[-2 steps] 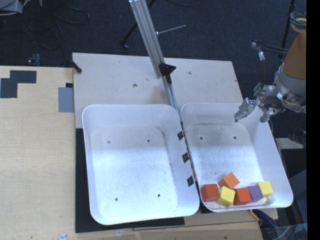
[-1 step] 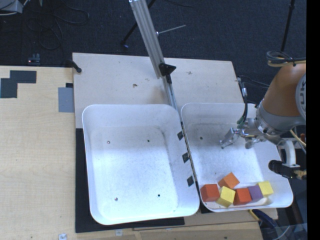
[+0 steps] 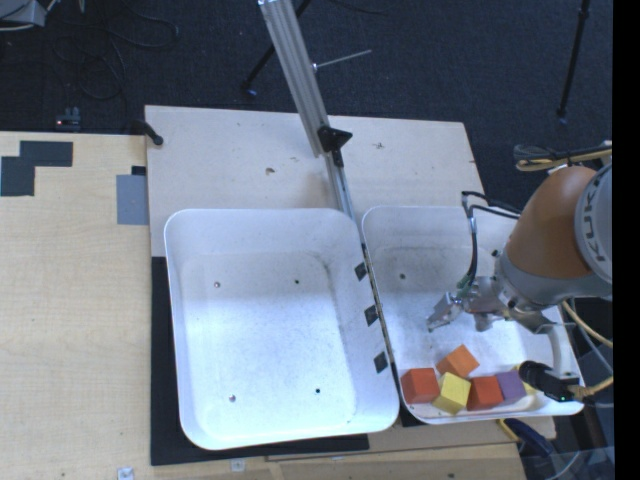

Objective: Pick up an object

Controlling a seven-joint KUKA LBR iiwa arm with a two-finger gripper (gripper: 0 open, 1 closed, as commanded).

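Observation:
Several small blocks lie in the near corner of the right bin (image 3: 420, 238): an orange block (image 3: 461, 360), a red-orange block (image 3: 421, 384), a yellow block (image 3: 453, 392), a second red block (image 3: 486, 392) and a purple block (image 3: 511, 384). My gripper (image 3: 447, 312) hangs over the middle of the right bin, just above and left of the orange block. Its fingers stand apart with nothing between them. The arm's orange band (image 3: 548, 230) rises to the right.
The left bin (image 3: 200, 268) lies beside the right one, parted by a black clipped edge (image 3: 370, 313). A slanted metal rail (image 3: 300, 78) runs from the top down to the bins' far joint. Cables hang at the right edge.

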